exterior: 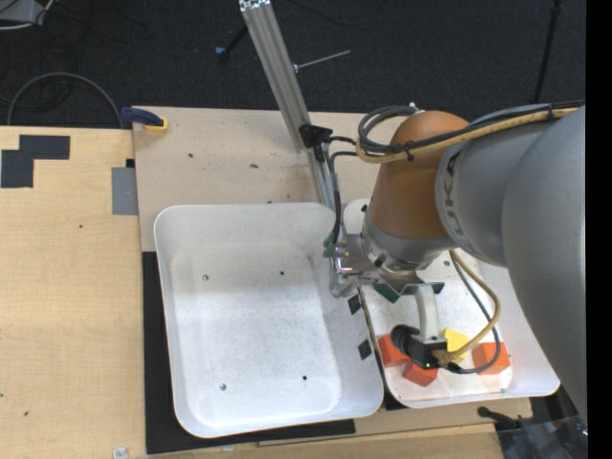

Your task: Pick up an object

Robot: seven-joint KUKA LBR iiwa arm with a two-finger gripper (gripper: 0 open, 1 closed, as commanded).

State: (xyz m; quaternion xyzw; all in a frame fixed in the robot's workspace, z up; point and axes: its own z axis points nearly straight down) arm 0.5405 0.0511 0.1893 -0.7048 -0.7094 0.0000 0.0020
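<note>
Presently the arm [421, 199] reaches in from the right and hangs low over the bench [220, 151]. Its wrist sits above the wall shared by the left bin [167, 256] and the right bin [531, 376]. The pincer [350, 280] shows as a cluster of metal parts just over that wall, at the left edge of the right bin. The wrist hides too much to tell whether it is spread or pressed together, and nothing can be seen held in it.

Likely target: the orange block [395, 357], lying at the near end of the right bin. More orange shows further right [490, 358], with the robot's own hardware covering the stretch between. It could be one long piece or two separate ones — cannot tell. If it is one piece, its long axis runs left to right along the bin's near wall.

Key relation: the block lies nearer than the pincer and somewhat to its right, apart from it and not beneath it. A green scrap [386, 293] peeks out just under the wrist, closer in but mostly covered.

Judgement: no grasp made yet. The pincer would need to shift toward the near side and rightward, then descend across the block's short side — the near wall leaves little room.
</note>
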